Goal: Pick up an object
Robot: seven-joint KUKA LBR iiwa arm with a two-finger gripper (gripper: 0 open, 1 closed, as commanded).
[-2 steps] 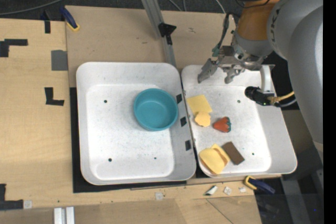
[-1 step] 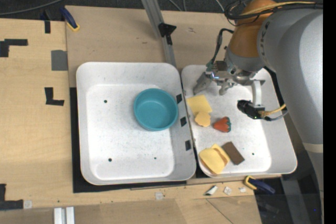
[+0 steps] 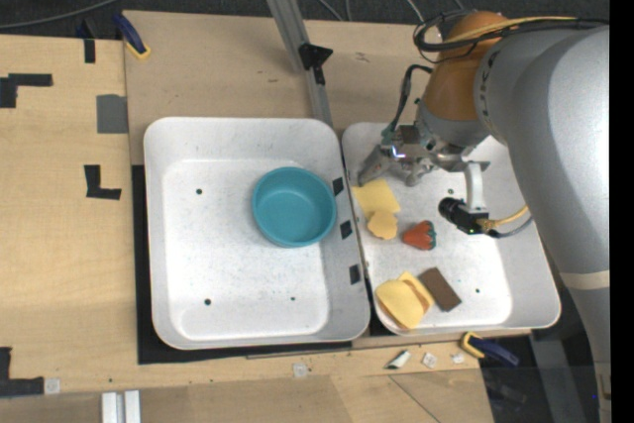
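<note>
Several small items lay in the right white bin [image 3: 515, 307] while the gripper [image 3: 404, 163], finger state impossible to tell, hovered beside the pale yellow block [image 3: 376, 199]; approach step, apparently, next calling for descent onto it.

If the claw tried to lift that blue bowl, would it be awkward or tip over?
Probably stable: the blue bowl sits upright on a broad base in the left bin. It looks like thin plastic, so likely light and stiff. Its smooth, rounded wall might slip from a pinch; gripping the rim seems safer.
</note>
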